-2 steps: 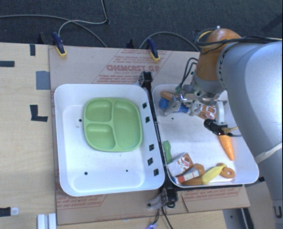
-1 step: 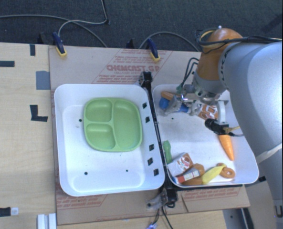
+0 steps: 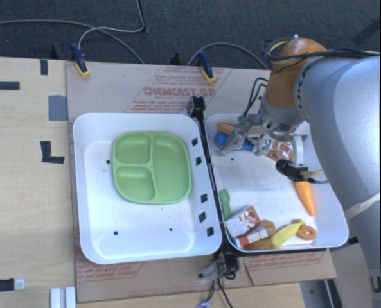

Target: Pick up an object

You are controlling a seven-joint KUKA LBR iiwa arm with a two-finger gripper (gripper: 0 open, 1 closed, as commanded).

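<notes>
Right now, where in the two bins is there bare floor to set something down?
Left bin: bare strip along the near wall, below the green tray. Right bin: bare middle, between the gripper and the carrot. Crowded: near edge around the banana, and under the gripper.

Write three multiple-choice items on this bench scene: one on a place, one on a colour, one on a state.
1. The divided plate lies in:
A. the left bin
B. the right bin
C. the cardboard

2. The plate's colour is:
A. orange
B. green
C. blue

3. The carrot is:
A. lying in the right bin
B. standing upright
C. on the plate

Key: 1 A, it sits within the left bin. 2 B, it is pale green. 3 A, it lies flat near that bin's right wall, below the gripper.
</notes>
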